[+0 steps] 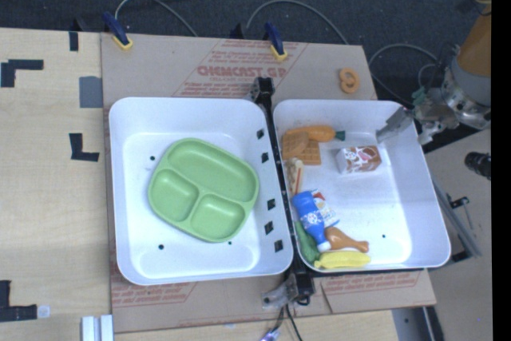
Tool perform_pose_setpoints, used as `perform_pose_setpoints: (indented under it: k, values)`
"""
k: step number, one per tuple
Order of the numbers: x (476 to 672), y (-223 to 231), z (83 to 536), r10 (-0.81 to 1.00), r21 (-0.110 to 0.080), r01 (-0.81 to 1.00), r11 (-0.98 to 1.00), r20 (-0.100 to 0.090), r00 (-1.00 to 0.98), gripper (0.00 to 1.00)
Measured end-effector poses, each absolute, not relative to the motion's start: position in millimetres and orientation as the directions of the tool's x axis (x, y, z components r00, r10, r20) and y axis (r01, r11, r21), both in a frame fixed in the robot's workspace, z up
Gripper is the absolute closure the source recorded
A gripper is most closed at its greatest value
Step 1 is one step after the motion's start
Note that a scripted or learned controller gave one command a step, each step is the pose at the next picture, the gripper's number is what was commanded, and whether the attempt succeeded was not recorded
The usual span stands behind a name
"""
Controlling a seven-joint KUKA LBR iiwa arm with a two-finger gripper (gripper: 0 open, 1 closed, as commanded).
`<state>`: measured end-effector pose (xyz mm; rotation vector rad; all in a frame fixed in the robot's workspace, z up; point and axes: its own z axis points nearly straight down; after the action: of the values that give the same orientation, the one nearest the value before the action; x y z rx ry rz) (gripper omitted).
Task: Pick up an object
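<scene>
Yellow banana [343, 259] by blue-labelled bottle [312, 217]; "CHEMCAST" on cardboard [239, 69].

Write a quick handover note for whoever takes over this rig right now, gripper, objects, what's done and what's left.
Gripper: at the right bin's upper right rim, nothing visibly held; whether it is open or shut is unclear.
Right bin holds: orange carrot, clear packet, blue bottle, drumstick, banana.
Left bin holds a green divided plate.
Done: nothing picked yet.
Left: descend on one object, grasp, lift. The packet sits nearest the gripper.
</scene>
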<state>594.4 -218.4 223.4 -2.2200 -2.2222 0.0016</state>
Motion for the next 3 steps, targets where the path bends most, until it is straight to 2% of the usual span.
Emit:
perform_pose_setpoints:
  k: [1, 2, 3]
  values:
    - [618.3, -170.1, 164.2, 1.0, -0.003, 1.0, 0.002, 0.001, -0.002, 0.0]
    - [642.4, -133.1, 99.4, 1.0, 0.009, 1.0, -0.001, -0.007, 0.001, 0.0]
    - [652.3, -130.2, 99.2, 1.0, 0.015, 1.0, -0.006, -0.019, 0.006, 0.0]
